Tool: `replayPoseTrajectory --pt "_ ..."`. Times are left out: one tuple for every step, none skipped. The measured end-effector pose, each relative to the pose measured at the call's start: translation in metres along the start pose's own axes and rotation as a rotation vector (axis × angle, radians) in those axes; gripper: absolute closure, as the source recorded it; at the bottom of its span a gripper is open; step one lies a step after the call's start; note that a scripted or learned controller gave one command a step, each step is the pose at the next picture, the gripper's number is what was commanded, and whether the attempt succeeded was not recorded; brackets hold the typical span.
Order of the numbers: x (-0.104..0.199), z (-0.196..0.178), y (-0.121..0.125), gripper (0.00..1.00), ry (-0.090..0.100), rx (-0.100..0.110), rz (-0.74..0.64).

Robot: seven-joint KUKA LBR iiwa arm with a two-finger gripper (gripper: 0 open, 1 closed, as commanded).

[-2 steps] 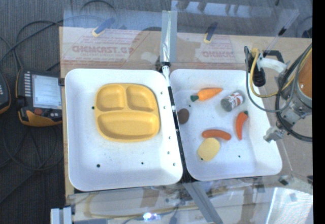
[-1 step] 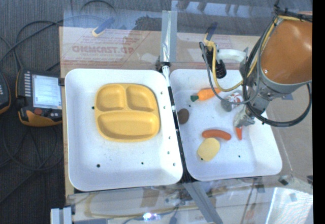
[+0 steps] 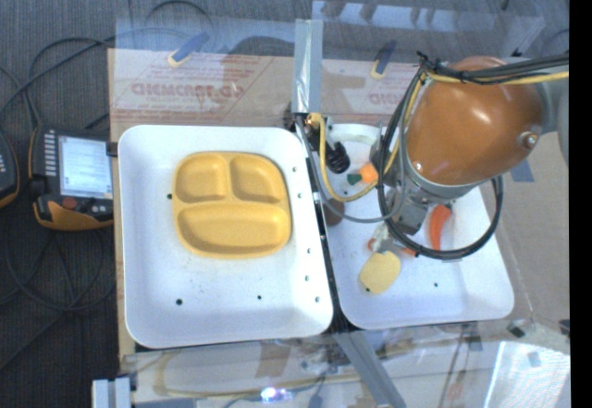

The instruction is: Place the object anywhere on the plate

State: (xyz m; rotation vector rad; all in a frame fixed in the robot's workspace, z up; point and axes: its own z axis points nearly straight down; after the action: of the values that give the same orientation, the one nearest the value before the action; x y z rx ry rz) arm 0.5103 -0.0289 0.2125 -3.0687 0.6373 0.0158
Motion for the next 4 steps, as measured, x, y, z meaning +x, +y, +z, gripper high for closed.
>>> replayPoseTrajectory --pt "-0.005 -0.006 -0.088 1.0 0.0 -0.001 0.05" --pt "-0.038 0.033 -0.066 1.0 -0.001 -0.004 -0.127" --pt "0.012 0.033 -0.089 1.0 0.0 -0.002 -0.182" --pt "0.001 0.063 -0.174 1.0 -0.001 -0.002 -0.206"
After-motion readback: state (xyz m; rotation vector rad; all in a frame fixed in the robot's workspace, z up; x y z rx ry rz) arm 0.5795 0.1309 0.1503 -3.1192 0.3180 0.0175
